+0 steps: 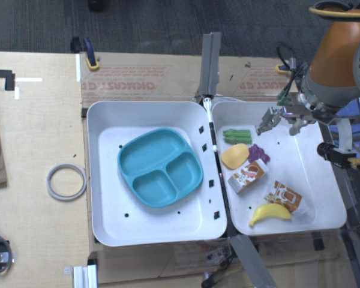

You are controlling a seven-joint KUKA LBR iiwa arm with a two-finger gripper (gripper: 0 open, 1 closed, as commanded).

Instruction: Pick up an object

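- Gripper (pixel 282 122): fingers apart, empty, above right bin (pixel 324 179).
- Nearest item: green toy (pixel 237 136), just left and below.
- Advice: descend squarely, straddling it lengthwise; avoid yellow toy (pixel 234 156).

A: We log even, diffuse overhead light; both white bins (pixel 150 233) read bright, near blown out along the rims.

B: We note soft, short shadows under the blue tray (pixel 161 167) and the banana (pixel 269 213). Dark floor at top is dim. Overall focus is slightly soft; the orange arm band (pixel 336 47) looks blurred.
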